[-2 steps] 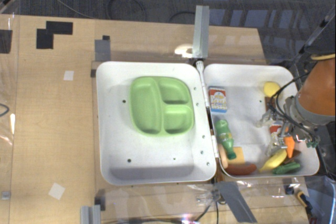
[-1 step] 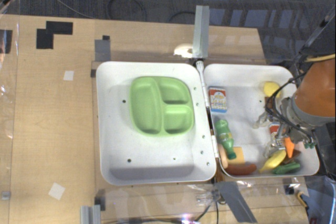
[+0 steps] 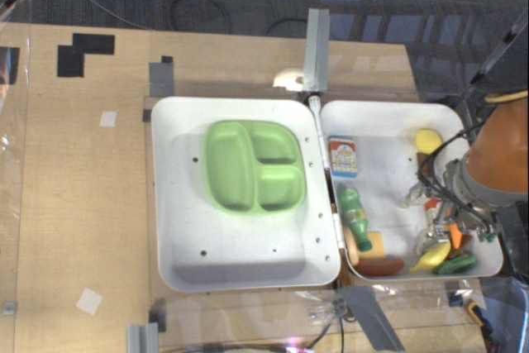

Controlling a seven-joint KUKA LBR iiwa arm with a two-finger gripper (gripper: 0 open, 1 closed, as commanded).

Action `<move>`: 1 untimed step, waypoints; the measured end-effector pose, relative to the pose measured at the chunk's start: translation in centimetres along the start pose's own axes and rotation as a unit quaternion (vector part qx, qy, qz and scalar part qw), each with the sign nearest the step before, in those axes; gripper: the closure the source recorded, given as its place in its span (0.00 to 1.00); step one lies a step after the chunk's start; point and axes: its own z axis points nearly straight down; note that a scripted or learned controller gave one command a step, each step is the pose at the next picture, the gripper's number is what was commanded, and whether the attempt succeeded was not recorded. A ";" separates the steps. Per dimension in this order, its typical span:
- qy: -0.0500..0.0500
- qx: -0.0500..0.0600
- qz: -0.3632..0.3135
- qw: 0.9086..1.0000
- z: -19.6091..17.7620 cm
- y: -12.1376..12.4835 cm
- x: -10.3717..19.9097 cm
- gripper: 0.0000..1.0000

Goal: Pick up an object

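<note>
The pincer [image 3: 442, 227] (grip state impossible to tell) crowds the right bin's [image 3: 388, 128] 4 o'clock edge beside a banana [image 3: 431, 258]; open floor lies toward 12.

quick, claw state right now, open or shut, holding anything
claw: low in the right bin, over the banana corner; open or shut cannot be told, nothing seen gripped.

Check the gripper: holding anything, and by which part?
Cannot tell. The gripper sits low over the right bin's near corner, above a banana; no hold is visible.
</note>
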 end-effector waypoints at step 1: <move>-0.005 0.001 -0.002 1.000 -1.3 0.0 -0.4 1.00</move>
